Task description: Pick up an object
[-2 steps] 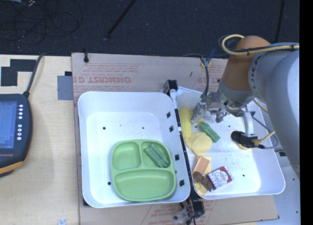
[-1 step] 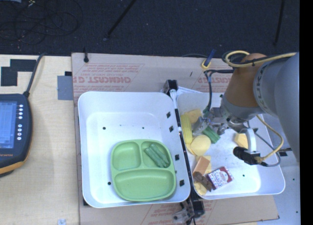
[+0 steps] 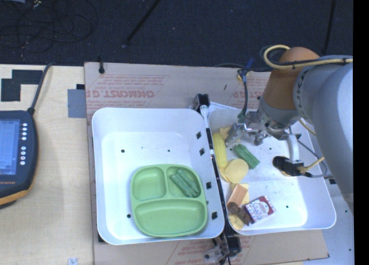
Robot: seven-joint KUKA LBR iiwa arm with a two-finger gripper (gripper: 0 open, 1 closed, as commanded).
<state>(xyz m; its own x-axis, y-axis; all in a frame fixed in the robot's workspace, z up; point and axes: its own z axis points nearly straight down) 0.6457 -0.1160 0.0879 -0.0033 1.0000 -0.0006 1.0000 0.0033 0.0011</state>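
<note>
My gripper [image 3: 244, 133] hangs over the upper left part of the right bin [image 3: 300, 215]. Just below it lies a green pod [image 3: 246, 156], with a yellow corn cob [image 3: 219, 149] along the bin's left wall and a pale yellow round slice [image 3: 235, 170] beside them. Nearer the front lie an orange wedge [image 3: 238, 193], a brown piece [image 3: 238, 212] and a red packet [image 3: 258, 208]. Nothing shows as lifted with the gripper.
The left bin [image 3: 109, 143] holds a green divided plate [image 3: 167, 215] with green beans [image 3: 185, 182] in its upper right compartment. A handheld pendant [image 3: 14, 154] lies on the bench at far left. The grey arm [image 3: 328, 120] covers the right bin's right side.
</note>
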